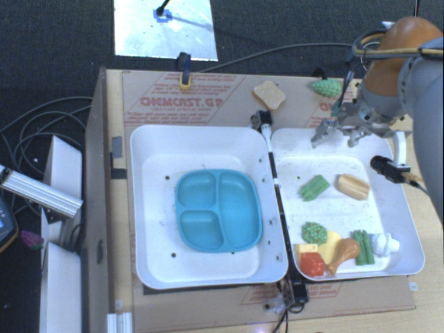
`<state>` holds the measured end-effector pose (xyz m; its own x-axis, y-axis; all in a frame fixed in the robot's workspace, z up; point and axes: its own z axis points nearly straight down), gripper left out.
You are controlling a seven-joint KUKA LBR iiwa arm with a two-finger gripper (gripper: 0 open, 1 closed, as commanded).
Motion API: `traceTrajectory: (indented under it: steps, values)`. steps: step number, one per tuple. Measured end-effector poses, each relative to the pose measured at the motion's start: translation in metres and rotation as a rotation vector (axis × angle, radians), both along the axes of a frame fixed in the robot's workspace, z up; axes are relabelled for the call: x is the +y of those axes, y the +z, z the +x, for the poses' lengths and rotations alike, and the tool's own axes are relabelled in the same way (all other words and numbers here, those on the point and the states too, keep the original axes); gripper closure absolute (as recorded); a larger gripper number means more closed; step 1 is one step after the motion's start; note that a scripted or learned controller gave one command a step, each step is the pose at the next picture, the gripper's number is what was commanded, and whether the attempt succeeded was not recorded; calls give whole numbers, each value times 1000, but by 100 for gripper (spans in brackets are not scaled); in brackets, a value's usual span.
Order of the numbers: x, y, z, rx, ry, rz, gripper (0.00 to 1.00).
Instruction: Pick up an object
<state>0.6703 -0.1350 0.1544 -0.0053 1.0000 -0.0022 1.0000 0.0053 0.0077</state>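
Several toy foods are being kept in the right bin, in the right half of the frame. A green bean pod and a bread roll are lying side by side near the bin's middle. Along its lower edge, a broccoli floret, a yellow cheese wedge, a red tomato piece, a chicken drumstick, a bunch of green asparagus and a small white object are crowded together, several of them touching.

The gripper is being held at the upper right, over the bin's top rim, well apart from the foods. Its fingers are spread apart, and nothing is being held between them.

A blue divided plate is resting in the left bin. On the cardboard above the bins, a slice of toast and a green leafy piece are lying.
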Motion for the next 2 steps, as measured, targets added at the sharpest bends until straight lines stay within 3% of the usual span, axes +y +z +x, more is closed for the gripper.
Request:
traceTrajectory:
  steps: [1, 2]
  values:
    - [44, -26, -49, 8, 0, 3, 0]
    - [52, -48, -73, 8, -4, 3, 0]
